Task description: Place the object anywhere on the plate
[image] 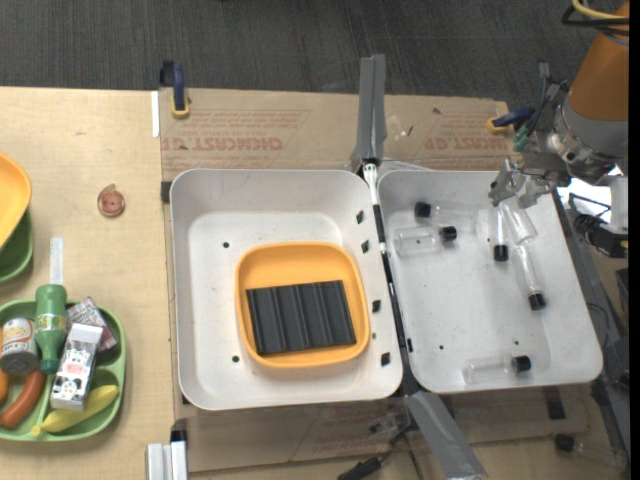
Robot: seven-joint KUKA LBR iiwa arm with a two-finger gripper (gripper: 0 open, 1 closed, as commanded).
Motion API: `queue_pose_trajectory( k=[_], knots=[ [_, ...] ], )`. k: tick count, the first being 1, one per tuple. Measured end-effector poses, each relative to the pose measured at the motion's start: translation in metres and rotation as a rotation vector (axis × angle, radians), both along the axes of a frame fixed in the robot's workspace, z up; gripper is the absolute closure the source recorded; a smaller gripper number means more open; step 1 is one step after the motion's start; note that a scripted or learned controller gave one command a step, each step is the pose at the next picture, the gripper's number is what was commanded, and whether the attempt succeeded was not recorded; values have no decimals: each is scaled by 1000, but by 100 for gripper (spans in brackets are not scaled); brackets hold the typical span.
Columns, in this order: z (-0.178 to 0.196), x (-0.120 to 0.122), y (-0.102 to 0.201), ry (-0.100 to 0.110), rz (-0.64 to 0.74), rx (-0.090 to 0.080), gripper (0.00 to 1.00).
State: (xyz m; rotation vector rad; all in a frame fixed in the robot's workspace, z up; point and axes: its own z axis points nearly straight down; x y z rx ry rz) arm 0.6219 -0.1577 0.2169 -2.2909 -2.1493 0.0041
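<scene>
An orange plate (262, 268) sits in the middle of the left bin (200, 218). A black ridged rectangular block (301, 316) lies flat on it. Several clear vials with black caps lie in the right bin (460, 308): one near the left (418, 237), one at the right (527, 276) and one at the front (488, 370). My gripper (512, 190) hangs over the right bin's far right corner. Just below it lies another clear vial (511, 228); whether it touches the gripper is unclear.
A metal divider (371, 108) runs between the bins at the back. On the wooden table to the left stand a green tray of toy food (110, 393), a yellow bowl (10, 203) and a small pink disc (111, 202). Clamps (176, 90) grip the cardboard's far edge.
</scene>
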Motion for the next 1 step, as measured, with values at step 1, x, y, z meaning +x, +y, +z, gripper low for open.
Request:
queue_pose_trajectory(
  k=[1],
  knots=[
    [17, 29, -12, -2, 128, -1, 100]
  ],
)
